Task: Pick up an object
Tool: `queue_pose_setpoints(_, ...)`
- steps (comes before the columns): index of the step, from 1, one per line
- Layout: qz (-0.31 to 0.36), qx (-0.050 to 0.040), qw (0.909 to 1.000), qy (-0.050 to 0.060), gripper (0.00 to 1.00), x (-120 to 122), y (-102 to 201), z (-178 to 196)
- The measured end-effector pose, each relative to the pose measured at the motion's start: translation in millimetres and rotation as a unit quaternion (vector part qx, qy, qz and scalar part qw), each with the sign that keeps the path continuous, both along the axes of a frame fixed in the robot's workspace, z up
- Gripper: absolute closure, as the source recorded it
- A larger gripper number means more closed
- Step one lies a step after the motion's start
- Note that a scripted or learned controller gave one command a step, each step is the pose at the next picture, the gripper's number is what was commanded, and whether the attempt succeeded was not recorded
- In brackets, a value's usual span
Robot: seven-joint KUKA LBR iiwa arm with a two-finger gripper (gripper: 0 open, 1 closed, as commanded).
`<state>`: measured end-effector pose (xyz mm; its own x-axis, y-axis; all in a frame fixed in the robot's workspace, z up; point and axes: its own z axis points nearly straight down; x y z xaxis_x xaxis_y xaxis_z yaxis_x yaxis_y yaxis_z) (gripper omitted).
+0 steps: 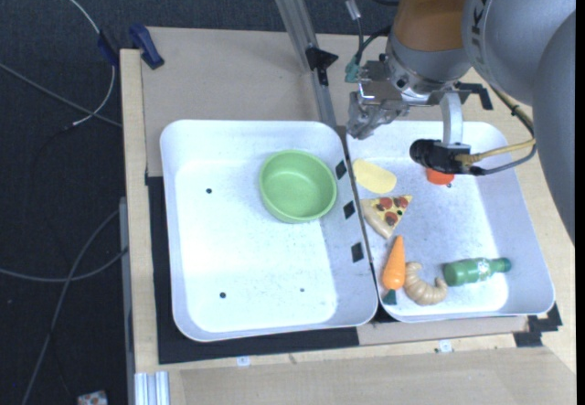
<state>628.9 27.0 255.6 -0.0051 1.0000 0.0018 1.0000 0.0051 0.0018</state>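
Note:
My gripper (366, 122) hangs over the far left corner of the right bin (512, 211), close to the wall between the two bins. Nothing shows in its grasp. Just below it in the right bin lies a pale yellow oval piece (376, 177). Nearer the front lie a toy pizza slice (387, 211), an orange carrot (394, 264), a tan curled pastry (426, 289) and a green bottle (475, 271) on its side. A green bowl (297, 186) stands upright in the left bin (228, 284), near its far right.
A black part with an orange tip (440, 161) hangs off the arm over the right bin's far middle. A slanted metal pole (297, 19) rises behind the bins. The bench edge (274, 376) runs along the front.

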Motion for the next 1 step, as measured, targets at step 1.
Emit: queue_pose_setpoints(1, 0.001, 0.0010, 1.0000, 0.000, 1.00, 3.4, 59.1, 4.3)
